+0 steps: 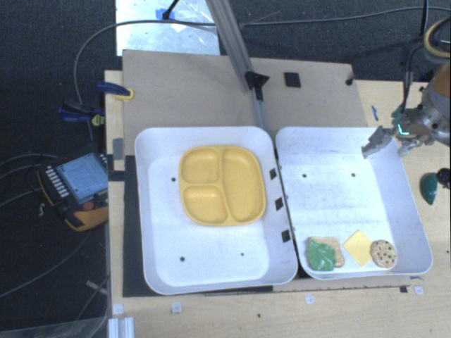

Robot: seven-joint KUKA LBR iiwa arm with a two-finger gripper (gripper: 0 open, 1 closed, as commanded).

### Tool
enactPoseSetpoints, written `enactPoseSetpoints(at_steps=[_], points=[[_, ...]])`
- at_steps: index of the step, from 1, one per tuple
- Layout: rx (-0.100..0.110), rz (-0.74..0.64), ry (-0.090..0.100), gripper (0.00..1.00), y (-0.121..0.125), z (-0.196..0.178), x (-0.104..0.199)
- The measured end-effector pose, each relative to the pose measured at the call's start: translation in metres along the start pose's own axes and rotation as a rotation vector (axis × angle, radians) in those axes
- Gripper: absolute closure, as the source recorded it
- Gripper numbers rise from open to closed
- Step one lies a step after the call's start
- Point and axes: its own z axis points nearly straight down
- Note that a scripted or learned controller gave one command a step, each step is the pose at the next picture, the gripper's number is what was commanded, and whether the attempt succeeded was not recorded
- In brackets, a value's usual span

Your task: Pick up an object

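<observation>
We find the gripper over the right bin's far rim (finger state indeterminate), well apart from the cookie.

One fixed cam above worktop, looking down at slant, mid-distance; both bins fully in frame; arm enters from right.

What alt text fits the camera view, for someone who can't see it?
A grey robot arm's gripper hangs over the far right edge of the right white bin, whose near edge holds a green-topped toast piece, a yellow cheese slice and a round cookie. The left bin holds a yellow divided plate.
</observation>
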Motion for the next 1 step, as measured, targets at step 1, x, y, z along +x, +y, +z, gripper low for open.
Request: enactPoseSetpoints(at_steps=[1], points=[[-0.001, 0.000, 0.000, 0.00, 0.0002, -0.0003, 0.0000]])
